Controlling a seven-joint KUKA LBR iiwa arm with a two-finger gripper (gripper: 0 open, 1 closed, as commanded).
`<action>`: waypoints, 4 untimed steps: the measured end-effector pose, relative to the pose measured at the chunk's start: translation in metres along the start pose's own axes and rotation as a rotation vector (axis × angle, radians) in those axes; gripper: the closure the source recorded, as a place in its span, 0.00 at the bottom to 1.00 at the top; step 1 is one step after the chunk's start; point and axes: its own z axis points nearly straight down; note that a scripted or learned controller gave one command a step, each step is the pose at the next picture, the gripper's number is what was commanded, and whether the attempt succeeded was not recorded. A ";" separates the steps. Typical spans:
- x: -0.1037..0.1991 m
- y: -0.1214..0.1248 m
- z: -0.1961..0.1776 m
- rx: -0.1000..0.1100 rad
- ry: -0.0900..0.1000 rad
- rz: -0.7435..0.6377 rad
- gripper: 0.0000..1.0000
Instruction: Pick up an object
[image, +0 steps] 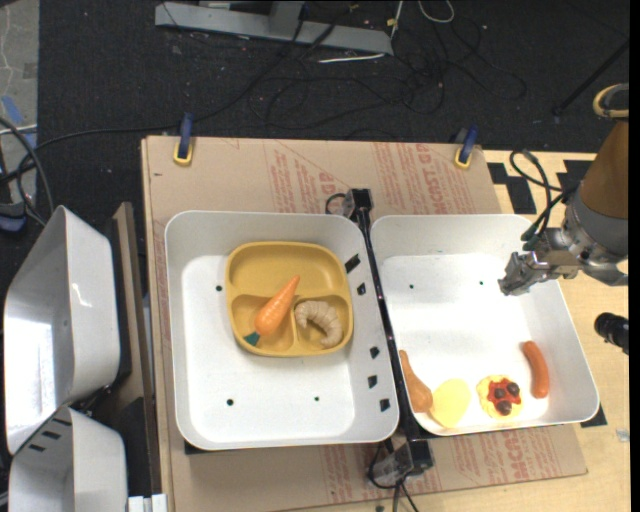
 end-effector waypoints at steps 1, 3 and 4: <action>0.000 0.003 -0.064 -0.001 0.000 0.000 1.00; 0.097 0.000 -0.049 0.008 0.003 -0.002 1.00; 0.150 -0.017 -0.039 0.009 0.004 -0.005 1.00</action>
